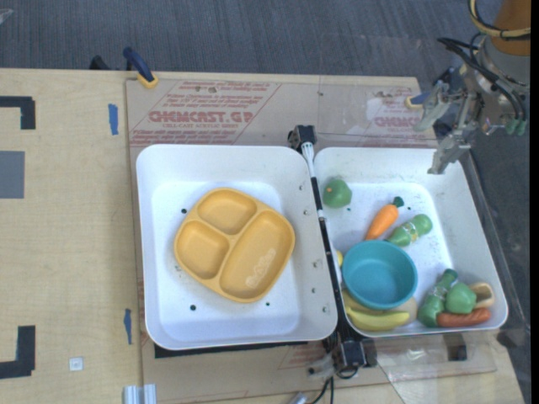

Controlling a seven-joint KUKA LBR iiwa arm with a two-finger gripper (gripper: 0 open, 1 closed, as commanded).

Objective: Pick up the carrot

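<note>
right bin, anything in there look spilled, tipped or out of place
Nothing stands out. The carrot lies loose on the right bin floor beside the blue bowl, which sits upright. The claw hangs over the bin's far corner.

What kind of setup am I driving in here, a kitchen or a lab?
Likely a lab test bench, not a kitchen: two white bins sit on a cardboard-covered bench, holding toy food like the carrot and a yellow divided plate.
</note>
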